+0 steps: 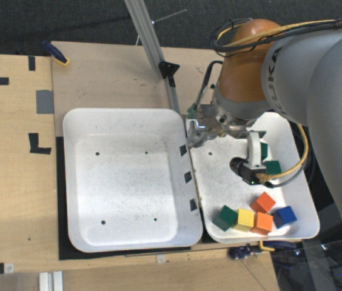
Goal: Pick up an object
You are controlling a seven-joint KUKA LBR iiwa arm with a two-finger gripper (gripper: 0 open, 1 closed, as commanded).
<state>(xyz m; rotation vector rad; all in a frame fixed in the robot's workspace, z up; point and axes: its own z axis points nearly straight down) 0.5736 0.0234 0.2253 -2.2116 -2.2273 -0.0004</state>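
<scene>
The claw sits low at the far left of the right bin, close to the rim it shares with the left bin. Whether the claw is open or closed cannot be told, as the wrist covers it. Nothing is seen held.

Objects in the right bin:
- A green block, yellow block and orange block lie in a touching row along the near wall.
- A red-orange block lies just behind the orange one.
- A blue block lies just right of the orange one.
- A small dark green block lies apart, nearer the right wall.

The row is well apart from the claw, towards the near right corner.

Dark lettering runs along the grey casing of the arm. It is partly cut off and cannot be read whole.

The arm enters from the right above the bench and bends downward, with the orange band directly above the wrist.
</scene>
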